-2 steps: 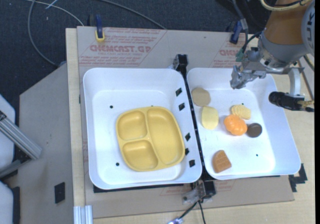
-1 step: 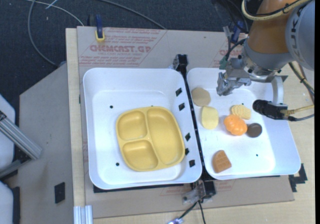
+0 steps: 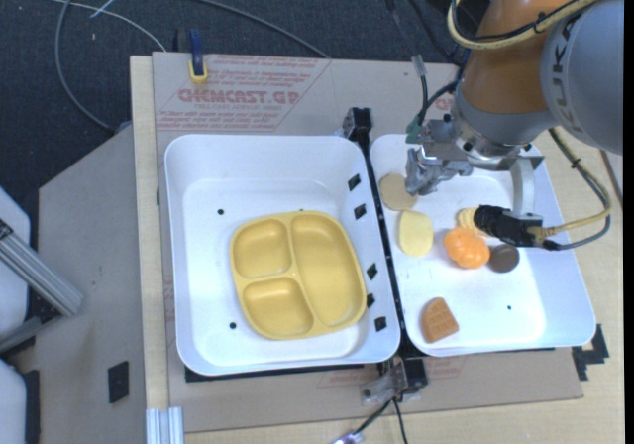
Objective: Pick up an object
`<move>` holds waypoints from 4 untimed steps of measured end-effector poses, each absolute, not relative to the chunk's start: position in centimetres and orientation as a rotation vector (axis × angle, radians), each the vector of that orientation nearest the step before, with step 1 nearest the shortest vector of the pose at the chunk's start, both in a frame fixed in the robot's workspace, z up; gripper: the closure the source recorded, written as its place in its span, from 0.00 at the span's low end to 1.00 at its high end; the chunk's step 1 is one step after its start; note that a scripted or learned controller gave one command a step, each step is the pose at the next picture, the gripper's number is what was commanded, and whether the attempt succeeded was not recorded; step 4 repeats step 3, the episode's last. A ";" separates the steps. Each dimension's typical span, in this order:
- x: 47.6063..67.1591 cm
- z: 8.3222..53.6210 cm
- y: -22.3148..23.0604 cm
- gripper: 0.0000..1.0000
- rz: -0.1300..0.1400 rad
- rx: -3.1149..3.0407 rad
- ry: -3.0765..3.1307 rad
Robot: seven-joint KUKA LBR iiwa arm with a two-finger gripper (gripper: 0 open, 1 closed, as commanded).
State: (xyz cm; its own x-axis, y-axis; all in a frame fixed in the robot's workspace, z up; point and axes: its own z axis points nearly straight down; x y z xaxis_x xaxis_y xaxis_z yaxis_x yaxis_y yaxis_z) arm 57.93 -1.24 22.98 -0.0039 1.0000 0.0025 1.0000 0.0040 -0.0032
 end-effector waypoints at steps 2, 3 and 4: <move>53.9 23.5 9.2 1.00 0.001 -2.212 -2.225; 53.9 23.5 8.9 0.00 0.002 -2.219 -2.220; 53.9 23.5 8.9 0.00 0.002 -2.219 -2.220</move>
